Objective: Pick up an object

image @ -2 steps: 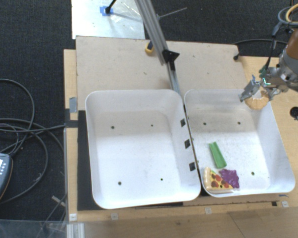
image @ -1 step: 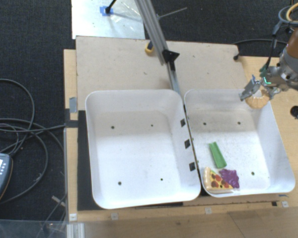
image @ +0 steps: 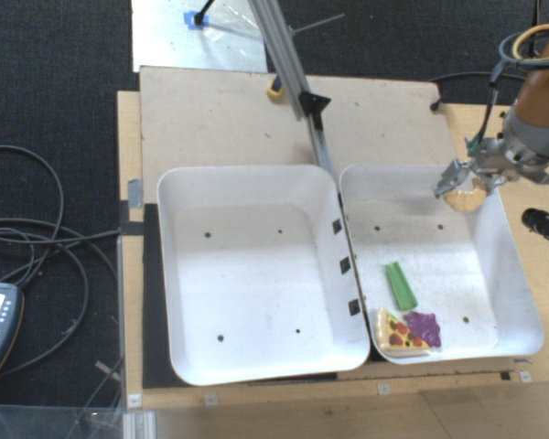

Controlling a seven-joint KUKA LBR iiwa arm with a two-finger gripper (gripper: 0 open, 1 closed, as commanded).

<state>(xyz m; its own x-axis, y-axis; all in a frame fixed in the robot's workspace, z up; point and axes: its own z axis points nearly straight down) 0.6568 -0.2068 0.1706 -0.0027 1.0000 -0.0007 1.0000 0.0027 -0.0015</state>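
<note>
My gripper (image: 464,185) hangs over the back right corner of the right bin (image: 517,286). It is shut on a tan, rounded, bread-like piece (image: 467,199) that pokes out below the metal fingers (image: 446,183). Toward the front of the same bin lie a green stick (image: 401,285), a pizza-slice toy (image: 398,330) and a purple grape cluster (image: 425,326). The grey arm with its orange band (image: 540,99) comes in from the right edge.
The left bin (image: 169,245) stands next to the right one, with a black-marked divider wall between them. A grey pole (image: 288,53) slants across the bench from the back. Cables and a pendant lie on the floor at left.
</note>
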